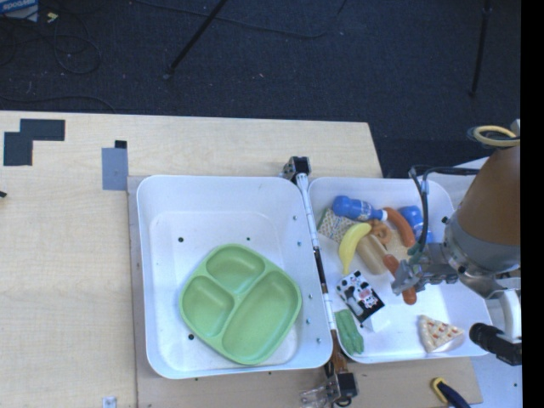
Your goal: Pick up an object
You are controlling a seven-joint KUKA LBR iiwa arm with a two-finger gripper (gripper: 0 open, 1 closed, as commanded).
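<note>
Two white bins on the counter [68, 296]. Left bin [157, 219]: one green divided plate [240, 303]. Right bin [387, 347]: one banana [352, 243], one blue bottle [357, 207], one pizza slice [439, 333], one green piece [348, 331]. Arm enters from right, end effector [410, 280] low over the right bin's clutter; grip state cannot be told

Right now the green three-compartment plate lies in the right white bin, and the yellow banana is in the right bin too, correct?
Not quite. The camera view shows the green three-compartment plate in the left white bin; the yellow banana is indeed in the right white bin.
</note>
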